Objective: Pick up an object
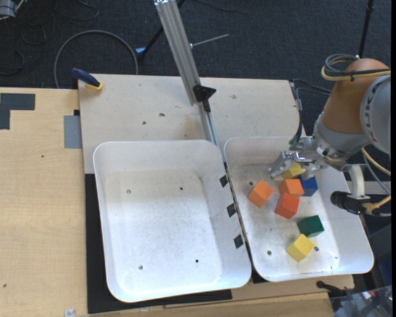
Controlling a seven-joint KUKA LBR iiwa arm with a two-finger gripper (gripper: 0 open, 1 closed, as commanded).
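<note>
In the right bin (356, 259) lie several blocks. An orange cube (261, 193) sits left of centre, with an orange block (292, 187) and a red-orange block (287, 205) beside it. A blue block (309, 186) lies just right of those. A yellow block (292, 172) shows partly under my gripper (288, 164), which hangs low over the bin's far middle, right above this cluster. Nearer the front lie a green block (310, 225) and a second yellow block (300, 247). I see nothing lifted.
The left bin (158, 223) stands beside the right one, with black clips (230, 209) on the shared wall. A slanted aluminium bar (183, 55) rises behind the bins. A blue and yellow tool (86, 78) lies at the bench's far left corner.
</note>
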